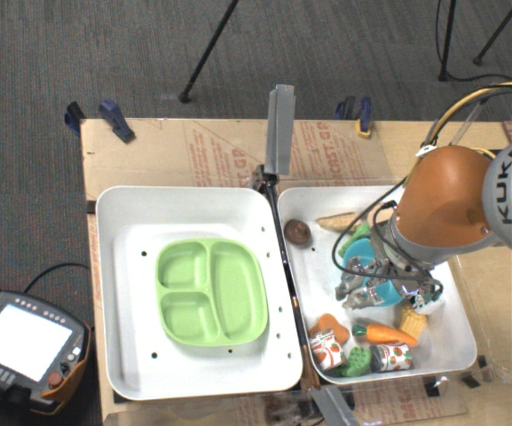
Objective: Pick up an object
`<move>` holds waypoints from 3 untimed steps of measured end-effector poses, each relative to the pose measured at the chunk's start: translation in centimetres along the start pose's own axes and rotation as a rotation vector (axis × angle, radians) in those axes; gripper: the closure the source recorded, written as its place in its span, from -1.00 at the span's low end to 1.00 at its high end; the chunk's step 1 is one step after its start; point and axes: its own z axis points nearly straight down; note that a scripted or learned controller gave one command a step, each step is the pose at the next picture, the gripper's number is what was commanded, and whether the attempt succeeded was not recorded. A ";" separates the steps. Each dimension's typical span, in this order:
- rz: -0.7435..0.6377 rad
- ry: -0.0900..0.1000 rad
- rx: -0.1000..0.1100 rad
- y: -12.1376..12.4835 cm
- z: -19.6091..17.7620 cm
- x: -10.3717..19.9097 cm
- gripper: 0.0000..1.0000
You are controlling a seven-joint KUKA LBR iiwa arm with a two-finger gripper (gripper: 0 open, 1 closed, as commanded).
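My gripper [367, 291] reaches down into the right bin [455, 349], under the arm's orange band [442, 198]. It is low over a blue cup [362, 257], which it partly hides. Just in front of it lie an orange carrot [385, 333] and a yellow corn piece [410, 320]. Along the bin's front wall sit a small can [391, 357], a green toy [358, 361], a red-and-white carton [328, 352] and an orange ball [326, 324]. A brown round piece [297, 232] and a beige piece [337, 222] lie at the bin's back left.
The left bin [122, 238] holds a green divided plate [211, 292]. A grey post [280, 140] stands behind the wall where the two bins meet. Blue clamps [114, 119] grip the bench's back edge. A pendant [25, 349] lies on the floor at the left.
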 end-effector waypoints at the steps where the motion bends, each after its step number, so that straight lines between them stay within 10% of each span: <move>1: 0.000 0.000 0.000 0.0 0.0 0.0 -1.00; 2: 0.052 -0.002 0.020 3.4 1.0 -3.9 -1.00; 3: 0.145 0.001 0.000 0.1 1.0 1.1 -1.00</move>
